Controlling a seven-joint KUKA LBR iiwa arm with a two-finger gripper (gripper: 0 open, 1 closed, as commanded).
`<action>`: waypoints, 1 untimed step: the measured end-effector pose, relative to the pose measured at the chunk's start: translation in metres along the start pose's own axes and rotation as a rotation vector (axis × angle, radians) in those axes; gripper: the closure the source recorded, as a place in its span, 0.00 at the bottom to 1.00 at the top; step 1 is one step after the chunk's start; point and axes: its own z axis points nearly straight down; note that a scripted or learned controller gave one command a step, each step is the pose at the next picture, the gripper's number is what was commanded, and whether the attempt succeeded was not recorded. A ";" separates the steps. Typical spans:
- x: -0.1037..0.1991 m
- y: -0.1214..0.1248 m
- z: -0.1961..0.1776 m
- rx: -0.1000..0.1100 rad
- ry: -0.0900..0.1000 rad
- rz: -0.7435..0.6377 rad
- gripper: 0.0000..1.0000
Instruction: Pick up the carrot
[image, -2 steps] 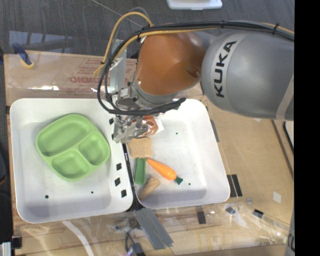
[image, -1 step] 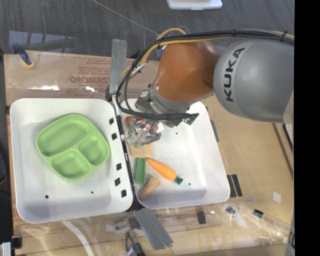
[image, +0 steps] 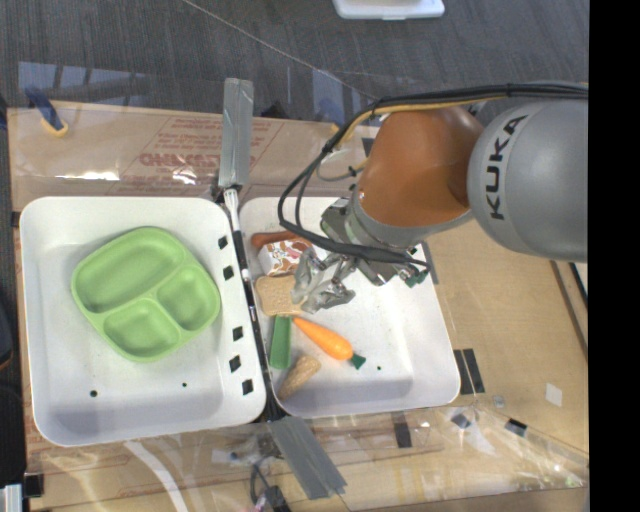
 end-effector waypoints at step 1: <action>0.058 -0.043 0.033 0.000 -0.001 0.130 1.00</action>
